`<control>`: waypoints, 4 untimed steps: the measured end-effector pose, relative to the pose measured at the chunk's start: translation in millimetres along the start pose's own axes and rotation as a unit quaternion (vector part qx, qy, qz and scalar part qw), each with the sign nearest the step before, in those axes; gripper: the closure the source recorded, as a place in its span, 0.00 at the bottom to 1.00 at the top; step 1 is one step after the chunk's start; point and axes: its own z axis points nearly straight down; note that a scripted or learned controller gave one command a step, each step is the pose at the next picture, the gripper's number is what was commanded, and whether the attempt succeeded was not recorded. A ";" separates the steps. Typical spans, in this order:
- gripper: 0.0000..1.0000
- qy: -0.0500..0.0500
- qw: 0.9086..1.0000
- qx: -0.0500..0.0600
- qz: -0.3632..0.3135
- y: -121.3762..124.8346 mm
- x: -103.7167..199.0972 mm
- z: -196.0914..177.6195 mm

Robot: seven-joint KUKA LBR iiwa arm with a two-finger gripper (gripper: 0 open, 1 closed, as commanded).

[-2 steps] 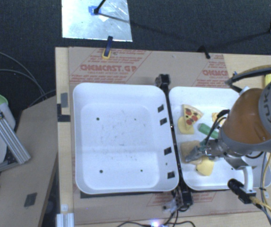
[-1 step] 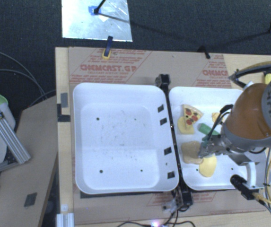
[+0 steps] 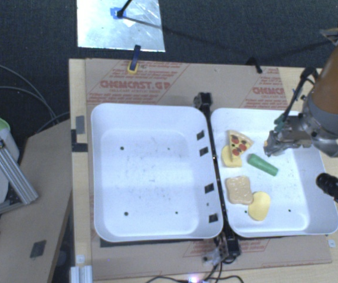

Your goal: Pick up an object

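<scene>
Over right bin [image 3: 319, 217], end effector [image 3: 273, 144] poised above green stick [image 3: 263, 164] for pickup; its state I cannot tell.

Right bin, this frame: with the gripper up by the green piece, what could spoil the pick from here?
Crowding: the green piece lies close to the pizza slice, so the gripper, hanging just above its upper end, may nudge a neighbour on descent. It is slim and lies flat and slanted, so a poorly aligned close could push it away. The toast and yellow piece touch, and might shift together if bumped.
</scene>
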 end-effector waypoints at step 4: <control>1.00 -0.001 1.000 0.014 0.005 52.1 106.0 75.3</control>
